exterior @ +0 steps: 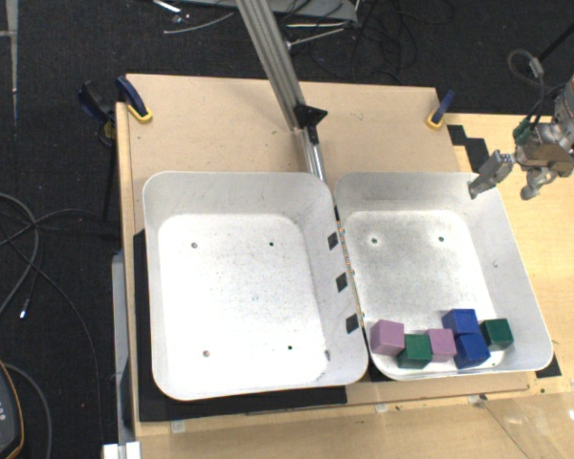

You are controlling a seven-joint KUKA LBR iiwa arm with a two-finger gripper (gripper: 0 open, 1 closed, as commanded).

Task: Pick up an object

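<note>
Hovering with my hand (509, 180) spread wide and holding nothing above the right bin's (502, 247) far corner, I judge I'm only approaching, and must next travel down toward the blocks (440, 338) clustered at its near edge.

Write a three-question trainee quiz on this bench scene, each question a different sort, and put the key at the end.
1. True or false: the blocks lie in the right bin.
2. Multiple choice: where in that bin do the blocks sit? A) far edge B) centre C) near edge
3. Fill in: the gripper hangs over the bin's far ____ corner, fingers spread.

Key:
1. True. The purple blocks, green blocks and blue blocks are all in it.
2. C, huddled along the near edge.
3. Right, well away from the blocks.
</note>
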